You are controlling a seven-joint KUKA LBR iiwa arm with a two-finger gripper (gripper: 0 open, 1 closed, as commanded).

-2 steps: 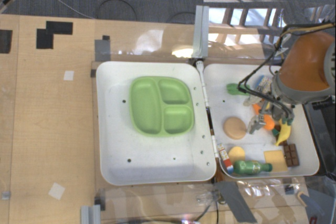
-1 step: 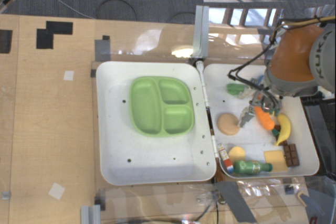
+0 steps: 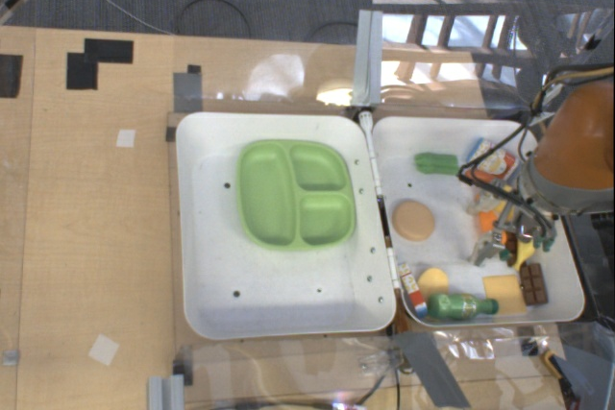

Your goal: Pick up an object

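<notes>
Wooden counter [image 3: 96, 235], two bins. Claw [image 3: 500, 245] low in crowded right bin [image 3: 452, 197]; aperture unreadable. Risk: snagging neighbouring items, grasping nothing.

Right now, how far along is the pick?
Done: the gripper is down inside the right bin, among the items near the chocolate bar and cheese wedge. In hand: nothing visibly between the fingers; their state is unclear. Left: grasp and lift. The green plate sits alone in the left bin.
</notes>
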